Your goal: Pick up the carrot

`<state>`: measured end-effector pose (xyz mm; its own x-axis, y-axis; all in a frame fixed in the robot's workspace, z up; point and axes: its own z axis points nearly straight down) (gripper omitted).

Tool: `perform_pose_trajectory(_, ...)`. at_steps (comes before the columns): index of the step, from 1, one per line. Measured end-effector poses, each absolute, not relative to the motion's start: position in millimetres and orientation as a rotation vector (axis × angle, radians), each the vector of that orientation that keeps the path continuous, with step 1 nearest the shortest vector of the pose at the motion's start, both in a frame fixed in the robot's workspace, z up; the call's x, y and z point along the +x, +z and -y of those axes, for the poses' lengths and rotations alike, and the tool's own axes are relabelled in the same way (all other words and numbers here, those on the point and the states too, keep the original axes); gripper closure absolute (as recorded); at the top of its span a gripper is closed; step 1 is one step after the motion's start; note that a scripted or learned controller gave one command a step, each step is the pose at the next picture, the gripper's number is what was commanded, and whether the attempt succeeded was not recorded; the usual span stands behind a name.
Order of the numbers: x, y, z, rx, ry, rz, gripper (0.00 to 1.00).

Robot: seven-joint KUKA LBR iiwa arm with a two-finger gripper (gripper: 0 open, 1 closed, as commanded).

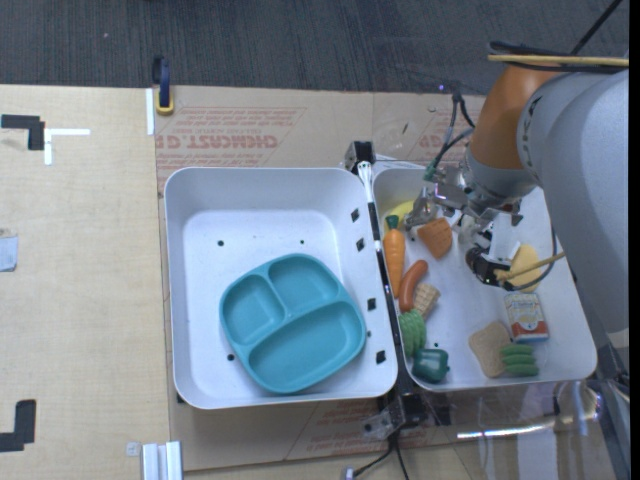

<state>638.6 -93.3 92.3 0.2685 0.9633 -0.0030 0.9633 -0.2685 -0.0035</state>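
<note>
The pale wooden counter (pixel 80 298) carries 2 shallow white plastic bins side by side, and 1 grey arm with an orange band (pixel 560 138) reaches in over the right-hand one. The left bin (pixel 190 208) holds 1 teal 3-compartment plastic tray (pixel 292 320). The right bin (pixel 560 318) holds the toy food.

The arm's pincer (pixel 470 218) hangs over the upper part of the right bin, close above a tan, bread-like piece (pixel 435 236); whether it is released or clenched cannot be told from here, and nothing is visibly between its tips.

The 1 orange plastic carrot with a green top (pixel 395 256) lies against the right bin's left wall, just left of and slightly below the pincer. Its long axis runs roughly along that wall, green end uppermost. A likely next move is a short shift left, then down.

Beside the carrot lies 1 reddish sausage (pixel 413 278), almost touching it. Lower down are 1 small carton (pixel 524 318) and 1 green pepper (pixel 431 365).
</note>
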Motion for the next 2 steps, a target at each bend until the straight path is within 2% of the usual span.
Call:
perform_pose_trajectory(1, 638.9, 101.3, 93.4, -2.498, 0.009, 1.906, 1.0)
perform_pose_trajectory(2, 636.6, 92.1, 96.8, -2.662, 0.004, 1.666, 1.0)
